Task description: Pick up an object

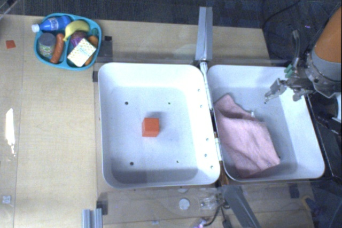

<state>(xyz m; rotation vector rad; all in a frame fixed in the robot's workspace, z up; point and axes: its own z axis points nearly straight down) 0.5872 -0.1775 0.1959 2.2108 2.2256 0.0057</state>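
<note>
In the left bin (112, 115), a small orange cube (151, 127) rests near the middle of the floor. The right bin (310, 136) holds a crumpled pink cloth (246, 137), spread across its left half. Over the upper right part of that bin hangs my gripper (283, 93), open, with nothing between its fingers. It is up and to the right of the cloth and apart from it. The cube is far off to its left, across the wall between the bins.
At the bench's far left corner sits a blue tray (38, 50) of toy food and a small bottle. A metal rail (203, 34) runs back from the seam between the bins. Cables lie behind the right bin.
</note>
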